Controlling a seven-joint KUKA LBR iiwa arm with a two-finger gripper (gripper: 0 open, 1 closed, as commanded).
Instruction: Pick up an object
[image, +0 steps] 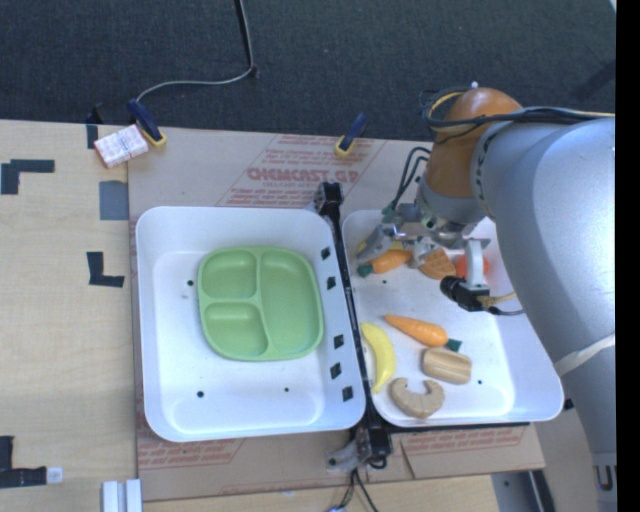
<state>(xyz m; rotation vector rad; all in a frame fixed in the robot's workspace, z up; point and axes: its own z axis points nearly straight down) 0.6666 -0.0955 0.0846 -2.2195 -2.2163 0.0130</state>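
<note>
1. Gripper is low over the back part of the right bin, reaching in from the right under the arm's orange band; whether its fingers are apart or together cannot be told from this slant.
2. Just beside the gripper lie an orange piece and a tan, crusty piece; both rest at the bin's back, and nothing can be seen clamped between the fingers.
3. A carrot with a dark green end lies near the middle of the right bin, pointing toward the divider.
4. A banana lies along the left wall of the right bin, in front of the carrot.
5. A tan block sits just in front of the carrot's green end, and a curved brown pretzel-like piece lies near the front wall, close to the block.
6. A green divided plate sits flat in the middle of the left bin, well apart from the gripper.
7. Both bins stand side by side on a cardboard sheet on the wooden bench.
8. A small red-and-white box lies on the bench near the cardboard's far left corner.
</note>
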